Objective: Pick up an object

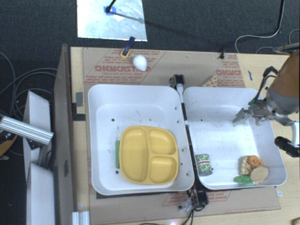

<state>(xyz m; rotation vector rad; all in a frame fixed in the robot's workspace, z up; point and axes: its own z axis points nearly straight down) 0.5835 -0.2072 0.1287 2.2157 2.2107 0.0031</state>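
A: What can be taken, largest first?

B: The yellow tray (149, 154), stiff and wide, is judged awkward. The small can (203, 164) in the right bin (220, 139) looks light and rigid; its sides suit. The jaws' state cannot be told.

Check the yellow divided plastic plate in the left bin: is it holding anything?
Empty. The yellow divided plastic plate lies flat in the left white bin, and all three compartments show bare yellow.

The arm (287, 86) enters from the right edge of the frame, at mid-height. Its gripper (244, 115) points left, with its fingers spread apart.
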